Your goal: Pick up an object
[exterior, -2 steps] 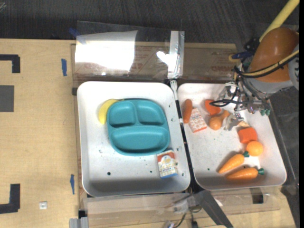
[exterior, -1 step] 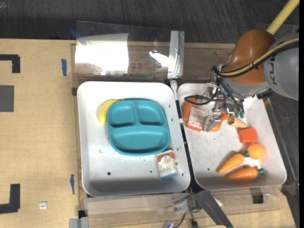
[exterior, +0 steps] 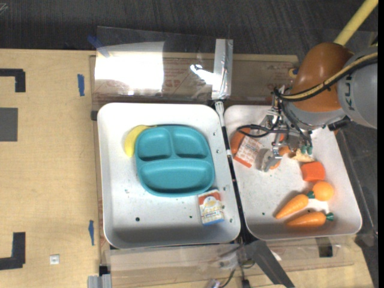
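My gripper (exterior: pixel 277 152) hangs low over the upper middle of the right bin (exterior: pixel 264 203), with the grey and orange arm (exterior: pixel 321 77) reaching in from the upper right. Right beside it on the left lies an orange and white packet (exterior: pixel 245 149), and a small grey and orange item (exterior: pixel 267 161) sits just under its tip. An orange cube (exterior: pixel 313 171), a round orange fruit (exterior: pixel 323 191) and two toy carrots (exterior: pixel 292 204) (exterior: pixel 309 219) lie to the lower right of the gripper.
The left bin (exterior: pixel 117 209) holds a teal divided plate (exterior: pixel 174 159) with a yellow item (exterior: pixel 131 138) poking out at its left, and a small carton (exterior: pixel 210 209) near the front right corner. A ridge (exterior: pixel 229 173) separates the bins.
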